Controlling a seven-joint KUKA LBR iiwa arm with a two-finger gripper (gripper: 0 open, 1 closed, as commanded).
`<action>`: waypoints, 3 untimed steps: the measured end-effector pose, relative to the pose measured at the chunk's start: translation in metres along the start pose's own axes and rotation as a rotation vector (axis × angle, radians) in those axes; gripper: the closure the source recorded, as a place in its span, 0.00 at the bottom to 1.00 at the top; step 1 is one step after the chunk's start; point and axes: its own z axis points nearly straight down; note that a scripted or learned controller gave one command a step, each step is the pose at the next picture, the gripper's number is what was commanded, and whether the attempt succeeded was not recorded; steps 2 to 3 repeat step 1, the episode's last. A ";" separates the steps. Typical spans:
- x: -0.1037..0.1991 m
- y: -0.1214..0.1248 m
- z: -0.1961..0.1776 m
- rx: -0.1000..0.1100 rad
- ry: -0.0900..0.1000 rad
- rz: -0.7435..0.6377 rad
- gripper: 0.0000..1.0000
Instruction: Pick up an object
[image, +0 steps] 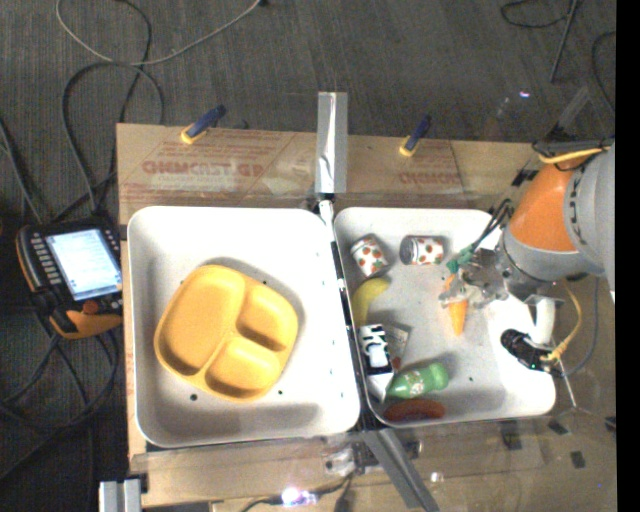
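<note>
Orange toy carrot (457, 316) sits right under the gripper (472, 283), and honestly I can't tell how the jaws stand, since the wrist blocks that bit. The carrot lies on the floor of the right bin (520, 390), green top pointing up toward the gripper and narrow tip pointing down the picture.

My guess: it's hollow plastic, so light, stiff and a bit slick. The taper is the annoying part, because a pinch near the tip will probably squirt it out. I'd grab across the fat end just below the green top.

Further out, two small patterned cans (368, 256) lie near the bin's top wall, and a yellow lemon-ish thing (370, 296) sits by the left wall. A green bottle (418, 380) and a red piece (413, 409) are down at the bottom, well apart from the carrot. The left bin (150, 400) holds a yellow divided plate (228, 330).
</note>
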 end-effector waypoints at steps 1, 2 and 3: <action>0.046 0.074 -0.102 0.009 -0.008 -0.032 1.00; 0.046 0.074 -0.102 0.009 -0.008 -0.032 1.00; 0.046 0.074 -0.102 0.009 -0.008 -0.032 1.00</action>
